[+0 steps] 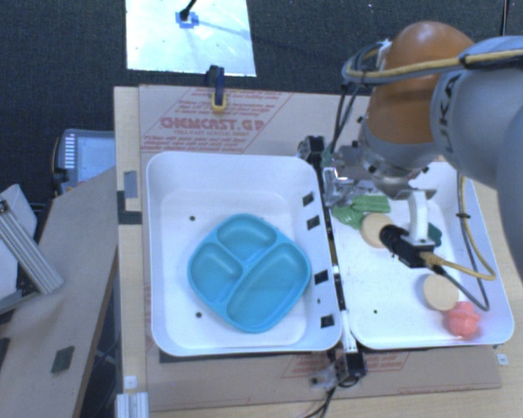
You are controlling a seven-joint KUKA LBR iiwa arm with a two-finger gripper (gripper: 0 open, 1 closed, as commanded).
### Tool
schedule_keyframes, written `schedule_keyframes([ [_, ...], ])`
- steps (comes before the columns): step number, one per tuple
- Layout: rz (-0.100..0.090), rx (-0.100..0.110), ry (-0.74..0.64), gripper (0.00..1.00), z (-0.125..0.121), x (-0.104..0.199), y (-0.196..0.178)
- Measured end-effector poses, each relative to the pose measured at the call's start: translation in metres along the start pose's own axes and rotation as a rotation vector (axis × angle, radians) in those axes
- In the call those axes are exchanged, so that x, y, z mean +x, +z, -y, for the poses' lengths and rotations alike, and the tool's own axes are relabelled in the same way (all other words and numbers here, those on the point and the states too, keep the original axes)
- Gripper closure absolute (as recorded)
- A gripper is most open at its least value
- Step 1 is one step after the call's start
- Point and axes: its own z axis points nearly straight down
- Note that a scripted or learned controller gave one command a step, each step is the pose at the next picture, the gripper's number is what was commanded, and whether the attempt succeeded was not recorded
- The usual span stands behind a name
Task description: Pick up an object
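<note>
My gripper [334,184] hangs low over the upper left corner of the right bin [392,320], close to the divider between the bins. Right beside it, to the lower right, lies a green leafy piece [364,208]. A tan round disc [375,229] sits just below that green piece. A second tan disc [438,293] and a pink rounded object [462,320] lie near the bin's lower right corner. Nothing shows as held by the gripper.
A blue divided plate [248,271] lies in the middle of the left bin [170,233]. A small dark green bit [434,232] rests in the right bin, partly behind the wrist. The arm covers the right bin's upper right part.
</note>
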Motion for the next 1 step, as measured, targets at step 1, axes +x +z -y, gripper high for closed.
schedule_keyframes([
  [1,0.000,0.002,-0.001,1.00,-0.0153,0.0546,0.0158],
])
